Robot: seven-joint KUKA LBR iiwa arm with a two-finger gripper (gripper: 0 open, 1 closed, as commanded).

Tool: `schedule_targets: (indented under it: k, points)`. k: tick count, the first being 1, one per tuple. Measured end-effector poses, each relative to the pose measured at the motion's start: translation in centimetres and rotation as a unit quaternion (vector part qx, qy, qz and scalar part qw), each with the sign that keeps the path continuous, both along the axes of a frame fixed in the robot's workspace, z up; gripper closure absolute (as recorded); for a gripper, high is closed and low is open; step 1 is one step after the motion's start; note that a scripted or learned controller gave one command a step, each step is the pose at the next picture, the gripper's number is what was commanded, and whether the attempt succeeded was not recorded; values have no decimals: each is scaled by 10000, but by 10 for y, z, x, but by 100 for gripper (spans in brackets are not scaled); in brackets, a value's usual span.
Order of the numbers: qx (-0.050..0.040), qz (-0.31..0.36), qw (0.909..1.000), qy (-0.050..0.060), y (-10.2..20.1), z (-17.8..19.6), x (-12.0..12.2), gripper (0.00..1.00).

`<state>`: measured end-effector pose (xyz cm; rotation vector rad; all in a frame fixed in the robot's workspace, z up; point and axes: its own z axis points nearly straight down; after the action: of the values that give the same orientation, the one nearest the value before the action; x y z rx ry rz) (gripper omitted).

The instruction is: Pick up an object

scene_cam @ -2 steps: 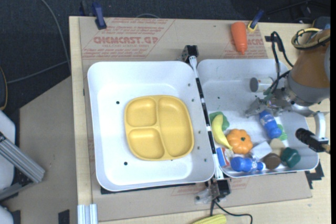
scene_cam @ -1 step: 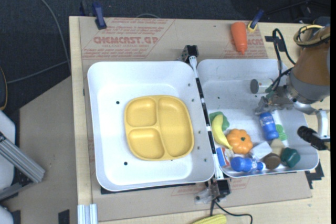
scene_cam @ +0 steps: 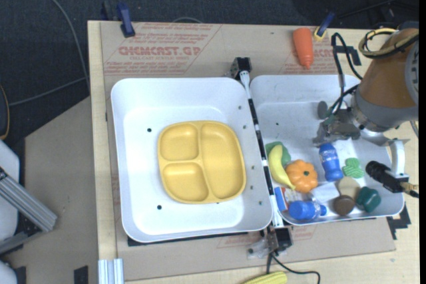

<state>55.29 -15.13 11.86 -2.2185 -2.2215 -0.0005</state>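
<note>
My gripper [scene_cam: 329, 132] hangs over the right bin [scene_cam: 293, 98], in its middle, at the end of the grey arm with the orange band that reaches in from the right. Just in front of it lies a small blue bottle [scene_cam: 329, 163], close to the gripper's tip. I cannot see anything held in the gripper. To the left of the bottle sit an orange pumpkin [scene_cam: 302, 175], a yellow banana [scene_cam: 279, 166] and a green piece [scene_cam: 275, 149]. Along the bin's front lie a blue object [scene_cam: 303, 210], a brown piece [scene_cam: 345, 204], a beige round piece [scene_cam: 348, 186], a pale green piece [scene_cam: 351, 168] and a dark teal piece [scene_cam: 367, 199].
The left bin [scene_cam: 133, 143] holds a yellow divided plate [scene_cam: 200, 161]. An orange carrot [scene_cam: 303, 46] lies on the bench behind the right bin. Blue clamps [scene_cam: 124, 18] hold the board's back edge. The far part of the right bin is bare.
</note>
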Motion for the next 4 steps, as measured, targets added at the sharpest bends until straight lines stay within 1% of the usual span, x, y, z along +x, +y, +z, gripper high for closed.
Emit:
schedule_targets:
  k: [1,2,3,4]
  points:
    - [0,-3,10000,0,24,53,-50,100]
    - [-16,-10,10000,-12,-21,78,-2,100]
    - [0,0,10000,2,51,105,-30,100]
    - [-15,-8,10000,-7,-37,-34,13,100]
